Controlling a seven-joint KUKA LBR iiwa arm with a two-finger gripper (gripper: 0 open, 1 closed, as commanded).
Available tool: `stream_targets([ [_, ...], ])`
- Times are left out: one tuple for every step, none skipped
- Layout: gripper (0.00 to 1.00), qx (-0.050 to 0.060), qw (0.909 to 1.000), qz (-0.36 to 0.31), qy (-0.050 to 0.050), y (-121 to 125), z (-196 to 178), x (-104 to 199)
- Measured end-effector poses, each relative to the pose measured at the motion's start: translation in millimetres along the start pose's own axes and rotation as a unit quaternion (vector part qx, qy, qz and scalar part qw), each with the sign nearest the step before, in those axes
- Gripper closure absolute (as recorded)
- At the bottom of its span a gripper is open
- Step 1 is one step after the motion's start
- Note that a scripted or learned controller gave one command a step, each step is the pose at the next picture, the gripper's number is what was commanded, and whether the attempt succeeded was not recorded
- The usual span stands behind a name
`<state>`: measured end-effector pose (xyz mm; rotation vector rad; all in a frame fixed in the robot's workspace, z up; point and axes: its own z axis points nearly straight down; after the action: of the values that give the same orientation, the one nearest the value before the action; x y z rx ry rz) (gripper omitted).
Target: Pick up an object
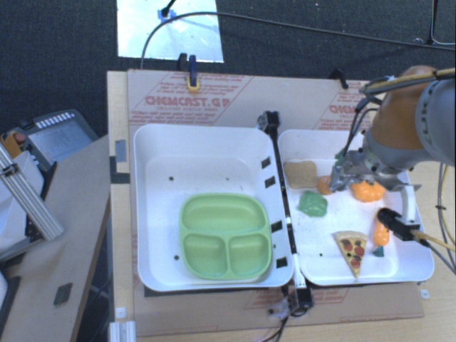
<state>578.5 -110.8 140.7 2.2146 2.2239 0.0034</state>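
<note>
My gripper [340, 179] is low over the back of the right bin [413, 266], reaching in from the right. A small orange piece [324, 185] lies just left of it, and an orange pumpkin-like toy [367, 191] sits just to its right, partly under the wrist. Whether either one is touched I cannot make out. A tan bread slice [301, 174] lies to the left of the gripper. In front of it is a green leafy toy [312, 204]. A pizza slice [351, 251] rests near the bin's front, and an orange carrot [381, 233] lies at the right.
The left bin [153, 191] holds a green divided plate [225, 236]. A black divider [278, 184] runs between the two bins. A clamp [192, 73] and cables sit on the cardboard at the back.
</note>
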Motion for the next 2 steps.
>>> stream_targets([
  [1.0, -0.001, 1.0, 0.001, 0.0, 1.8, -46.3, -8.0],
  [1.0, 0.0, 1.0, 0.0, 0.0, 2.9, -68.3, -8.3],
])
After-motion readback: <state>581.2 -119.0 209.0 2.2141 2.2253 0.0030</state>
